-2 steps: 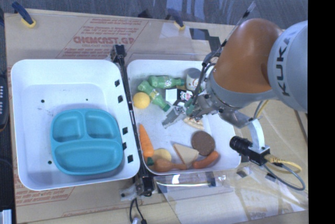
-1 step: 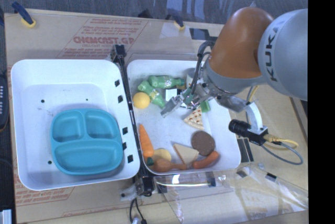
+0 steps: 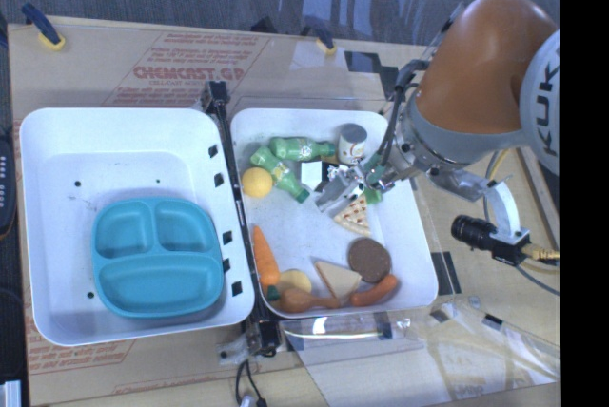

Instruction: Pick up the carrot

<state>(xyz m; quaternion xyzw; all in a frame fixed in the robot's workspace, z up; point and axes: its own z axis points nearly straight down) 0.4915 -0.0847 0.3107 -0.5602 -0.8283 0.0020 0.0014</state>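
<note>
The carrot (image 3: 264,256) is orange with a green stub at its lower end. It lies along the left wall of the right bin (image 3: 411,215), pointing toward the bin's front. My gripper (image 3: 339,187) hangs low over the middle of the right bin, above a white and black item and a triangular cracker (image 3: 355,218). It is well to the right of the carrot and farther back, not touching it. The grey arm with its orange band (image 3: 481,63) reaches in from the right.
The right bin also holds green bottles (image 3: 290,151), a yellow lemon (image 3: 256,182), a small can (image 3: 352,142), a brown cookie (image 3: 368,258), a bread wedge (image 3: 337,279) and two sausages (image 3: 374,291). A blue divided tray (image 3: 157,255) sits in the left bin (image 3: 57,148).
</note>
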